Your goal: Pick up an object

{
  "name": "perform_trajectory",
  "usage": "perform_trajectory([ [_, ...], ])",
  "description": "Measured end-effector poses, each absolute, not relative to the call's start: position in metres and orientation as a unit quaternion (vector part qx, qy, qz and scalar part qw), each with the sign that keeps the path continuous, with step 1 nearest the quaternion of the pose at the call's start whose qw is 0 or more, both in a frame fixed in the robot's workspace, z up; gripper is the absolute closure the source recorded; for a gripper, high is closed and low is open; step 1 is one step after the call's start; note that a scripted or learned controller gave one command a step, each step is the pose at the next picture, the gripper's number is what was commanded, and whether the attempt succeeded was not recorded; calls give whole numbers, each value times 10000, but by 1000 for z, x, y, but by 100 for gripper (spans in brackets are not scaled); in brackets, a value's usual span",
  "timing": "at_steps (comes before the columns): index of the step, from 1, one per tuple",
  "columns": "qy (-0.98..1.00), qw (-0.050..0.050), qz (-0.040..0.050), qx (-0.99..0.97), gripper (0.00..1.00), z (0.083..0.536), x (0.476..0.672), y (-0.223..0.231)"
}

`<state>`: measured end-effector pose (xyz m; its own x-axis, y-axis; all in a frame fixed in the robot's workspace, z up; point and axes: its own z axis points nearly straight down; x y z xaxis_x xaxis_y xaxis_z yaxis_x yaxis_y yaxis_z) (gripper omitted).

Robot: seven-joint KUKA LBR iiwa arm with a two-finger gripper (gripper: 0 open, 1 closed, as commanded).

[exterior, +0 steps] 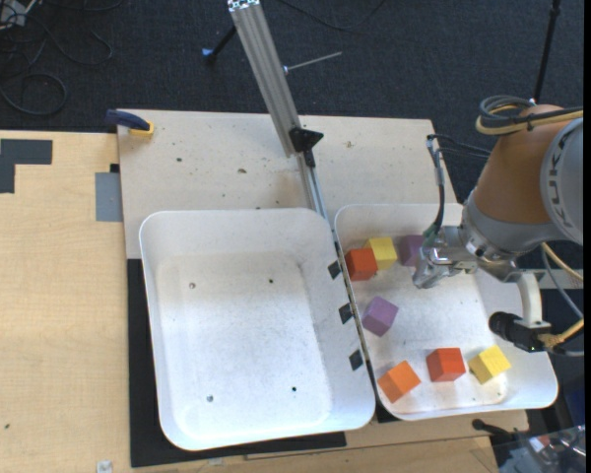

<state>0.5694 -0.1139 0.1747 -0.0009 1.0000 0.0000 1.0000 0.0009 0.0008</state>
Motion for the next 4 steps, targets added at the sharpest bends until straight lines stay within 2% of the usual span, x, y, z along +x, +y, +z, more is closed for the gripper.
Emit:
perform_trajectory([
  [1,7075,16,10,7068,100,231,579,-119],
  [2,7077,9,6,7065,100,277,580,-120],
  [4,7081,-23,-10,7061,100,245,565,-25],
])
